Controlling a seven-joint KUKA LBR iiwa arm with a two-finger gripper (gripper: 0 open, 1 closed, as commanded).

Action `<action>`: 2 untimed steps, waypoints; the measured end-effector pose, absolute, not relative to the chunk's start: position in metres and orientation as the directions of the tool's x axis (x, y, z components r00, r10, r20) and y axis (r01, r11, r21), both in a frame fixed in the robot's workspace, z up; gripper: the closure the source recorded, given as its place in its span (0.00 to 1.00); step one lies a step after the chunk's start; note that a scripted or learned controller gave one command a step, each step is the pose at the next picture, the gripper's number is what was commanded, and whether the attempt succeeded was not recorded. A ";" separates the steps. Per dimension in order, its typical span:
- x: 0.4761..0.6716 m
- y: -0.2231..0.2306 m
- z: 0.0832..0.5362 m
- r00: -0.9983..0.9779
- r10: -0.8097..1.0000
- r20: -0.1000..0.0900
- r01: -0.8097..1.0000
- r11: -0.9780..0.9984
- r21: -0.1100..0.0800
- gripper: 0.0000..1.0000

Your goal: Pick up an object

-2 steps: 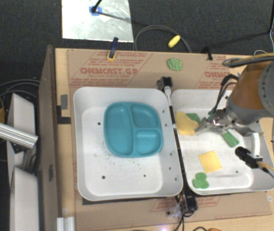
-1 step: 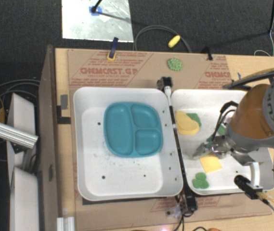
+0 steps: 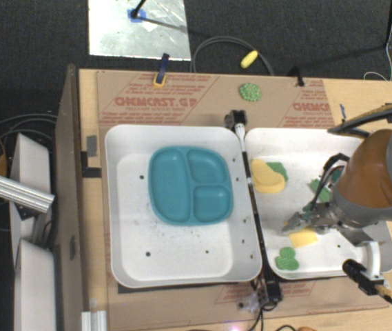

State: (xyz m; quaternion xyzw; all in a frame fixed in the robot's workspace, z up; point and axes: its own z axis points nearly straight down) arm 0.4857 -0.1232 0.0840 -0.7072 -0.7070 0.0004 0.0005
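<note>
In the right bin (image 3: 333, 140), my gripper (image 3: 304, 221) hangs low just above a small yellow piece (image 3: 304, 239) near the front wall. A green knobbly piece (image 3: 287, 258) lies in front of that, by the bin's front left corner. A larger yellow piece (image 3: 267, 178) rests on a green leaf-like item (image 3: 277, 167) at the bin's left wall. Another green item (image 3: 317, 187) peeks out beside the wrist, partly hidden by the arm (image 3: 371, 178).
The left bin (image 3: 130, 254) holds a teal divided plate (image 3: 190, 185). On the cardboard behind the bins lie a green round piece (image 3: 250, 92) and a yellow item (image 3: 249, 59). A black bracket (image 3: 235, 121) sits where the bins meet.
</note>
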 end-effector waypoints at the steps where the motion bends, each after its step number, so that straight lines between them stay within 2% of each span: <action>1: 0.618 -0.154 0.087 -0.008 1.000 -0.005 1.000 0.008 0.015 0.00; 2: 0.547 -0.139 0.084 0.000 1.000 0.002 1.000 0.000 -0.005 0.00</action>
